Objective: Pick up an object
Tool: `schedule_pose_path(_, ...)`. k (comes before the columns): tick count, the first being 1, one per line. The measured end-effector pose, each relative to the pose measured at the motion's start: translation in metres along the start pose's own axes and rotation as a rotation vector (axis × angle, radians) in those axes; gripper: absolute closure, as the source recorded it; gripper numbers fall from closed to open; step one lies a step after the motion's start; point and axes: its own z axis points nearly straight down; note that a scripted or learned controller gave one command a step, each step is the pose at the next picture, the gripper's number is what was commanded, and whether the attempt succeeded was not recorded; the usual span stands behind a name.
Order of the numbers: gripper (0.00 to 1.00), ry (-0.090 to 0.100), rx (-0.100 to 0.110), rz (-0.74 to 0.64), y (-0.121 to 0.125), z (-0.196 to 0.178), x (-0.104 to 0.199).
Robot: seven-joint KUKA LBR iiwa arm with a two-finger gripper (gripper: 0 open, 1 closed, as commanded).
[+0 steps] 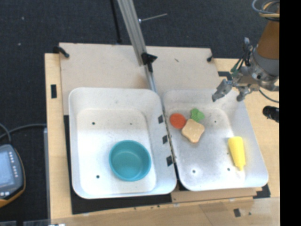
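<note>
The right bin (214, 171) holds a red round piece (177, 121), a small green piece (197, 114), a tan bread-like piece (193, 131) and a yellow corn-like object (237, 152). My gripper (231, 92) hangs over the bin's far right corner, above and to the right of the green piece. Its two fingers (219, 92) are spread apart and open, with nothing between them. The grey arm with its orange band (268, 41) comes in from the right.
A teal bowl (130, 160) stands in the left bin (89, 126). A slanted metal rail (134, 27) runs down to the gap between the bins. A black handheld device (9, 171) lies at the far left.
</note>
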Motion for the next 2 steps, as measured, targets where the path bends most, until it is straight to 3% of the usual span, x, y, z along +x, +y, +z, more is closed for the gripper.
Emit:
schedule_pose_path(1, 0.00, -0.001, 0.000, 0.000, 0.000, 0.000, 0.000)
schedule_pose_path(2, 0.00, -0.001, 0.005, 0.004, 0.002, 0.058, -0.010)
